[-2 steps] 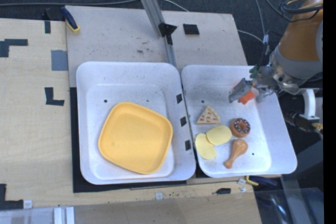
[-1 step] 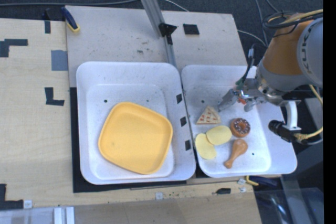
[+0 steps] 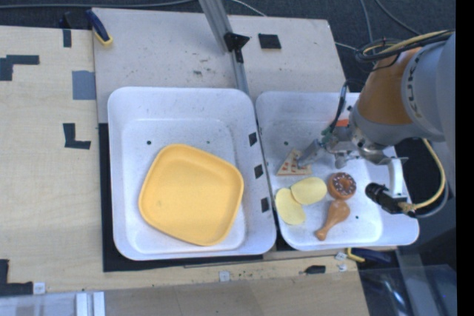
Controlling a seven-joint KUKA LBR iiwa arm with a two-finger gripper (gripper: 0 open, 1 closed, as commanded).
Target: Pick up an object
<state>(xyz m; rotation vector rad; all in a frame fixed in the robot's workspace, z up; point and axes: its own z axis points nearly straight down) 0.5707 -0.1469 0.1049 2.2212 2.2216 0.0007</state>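
Yellow plate (image 3: 191,194) in left bin (image 3: 122,111); toy foods in right bin (image 3: 285,111); end effector (image 3: 320,150) grip state unclear.

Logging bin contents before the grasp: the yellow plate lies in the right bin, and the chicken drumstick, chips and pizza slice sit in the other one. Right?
Not quite. The camera view shows the yellow plate in the left bin; the chicken drumstick, chips and pizza slice sit in the right bin.

Two shallow white plastic bins (image 3: 118,159) (image 3: 278,111), one yellow square plate (image 3: 191,194), two pale yellow oval slices (image 3: 309,191) (image 3: 289,206), one tan wedge-shaped piece (image 3: 293,164), one brown toy drumstick (image 3: 333,219), one round brown speckled disc (image 3: 342,185)
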